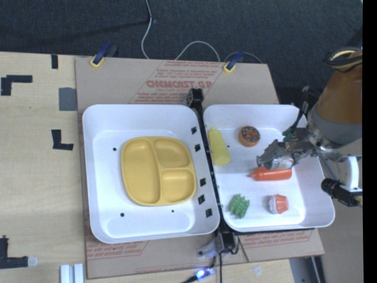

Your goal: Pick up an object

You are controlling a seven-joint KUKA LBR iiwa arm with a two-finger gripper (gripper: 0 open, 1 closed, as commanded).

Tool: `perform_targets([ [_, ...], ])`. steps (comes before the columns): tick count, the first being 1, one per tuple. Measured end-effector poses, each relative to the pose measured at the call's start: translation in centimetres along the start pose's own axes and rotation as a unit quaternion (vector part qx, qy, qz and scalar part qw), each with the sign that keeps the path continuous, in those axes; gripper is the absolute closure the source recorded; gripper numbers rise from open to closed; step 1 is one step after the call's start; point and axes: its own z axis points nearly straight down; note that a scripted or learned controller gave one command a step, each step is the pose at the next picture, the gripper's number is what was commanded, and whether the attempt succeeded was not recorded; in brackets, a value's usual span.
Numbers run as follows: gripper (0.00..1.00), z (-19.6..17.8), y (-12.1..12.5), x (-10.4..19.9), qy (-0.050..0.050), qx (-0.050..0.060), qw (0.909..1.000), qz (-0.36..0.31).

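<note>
At the near edge of the bench [35, 217], the cardboard sheet [277, 243] under both bins carries faint red print, too small to read there. Just beyond it, in the right bin [312, 217], a green leafy toy [239, 205] lies near the front left corner and a small red and white piece [278, 203] sits to its right, the two apart. Farther in, an orange carrot [272, 173] lies on its side across the middle of that bin, pointed end to the left. The gripper [277, 155] hangs directly over the carrot's far side, touching or nearly touching it; whether its fingers are spread or closed cannot be told, and the carrot rests on the bin floor. The grey arm with its orange band [344, 96] comes in from the right. A yellow corn cob [219, 147] lies along the left wall of the right bin, and a brown doughnut with pink specks [249, 135] sits beyond the gripper, near the back. In the left bin [100, 122], a yellow divided plate [158, 170] lies flat in the middle. Black clips run down the seam between the bins. Farthest off, the cardboard's back strip reads "CHEMCAST" in red, between two blue and yellow clamps [101, 55], and a white cable [147, 22] runs over the dark carpet.
</note>
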Motion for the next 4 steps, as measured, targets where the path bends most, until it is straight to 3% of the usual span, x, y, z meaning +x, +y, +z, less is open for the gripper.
perform_targets([
  [1,1.00,0.1,2.1,5.0,0.000,0.001,1.0000,0.000],
  [4,1.00,-1.1,4.2,21.4,0.000,0.001,1.0000,-0.001],
])
